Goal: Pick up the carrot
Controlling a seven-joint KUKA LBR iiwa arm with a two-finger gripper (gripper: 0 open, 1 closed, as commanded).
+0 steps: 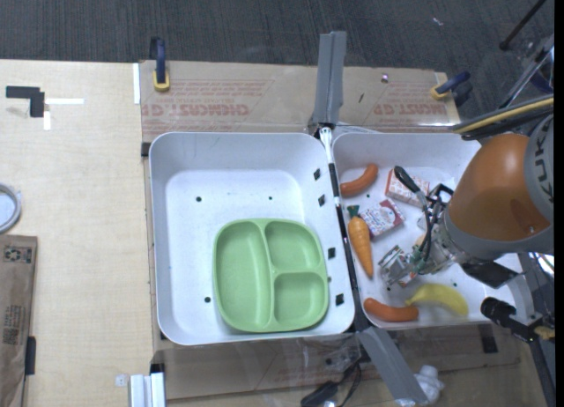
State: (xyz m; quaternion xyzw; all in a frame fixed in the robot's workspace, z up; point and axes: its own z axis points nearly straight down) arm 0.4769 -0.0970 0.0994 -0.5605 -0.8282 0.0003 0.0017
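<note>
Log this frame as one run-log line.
arm: over right bin | gripper: right of carrot, nothing seen held | carrot: lying by bin's left wall | left bin: green tray

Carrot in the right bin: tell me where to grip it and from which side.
Grip the carrot across its thick upper half, just below the green top, coming straight down. It lies flat, lengthwise along the right bin's left wall, so set the jaws across its width; wall-side clearance looks tight.

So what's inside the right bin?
In the right bin: carrot, two sausages, banana, small packets. The arm covers its right part.
</note>
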